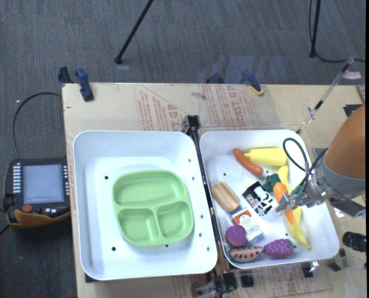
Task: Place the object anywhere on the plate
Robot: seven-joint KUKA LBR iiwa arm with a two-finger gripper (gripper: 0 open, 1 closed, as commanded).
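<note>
The green three-compartment plate [152,213] lies in the left white bin [91,166] with nothing on it. My gripper [286,203] is down in the right white bin [320,241], apart from the plate. It hangs over an orange carrot [279,190] with a green top and the upper end of a yellow banana [299,230]. The view does not show anything held in it. The arm's grey wrist and orange band [351,148] cover the bin's right rim.
Around the gripper in the right bin lie a black-and-white box [258,197], a small carton [250,226], a bread roll [225,196], a red sausage [247,161], a yellow piece [268,156], purple grapes [279,248], a watermelon slice [246,253] and a purple fruit [235,234].
</note>
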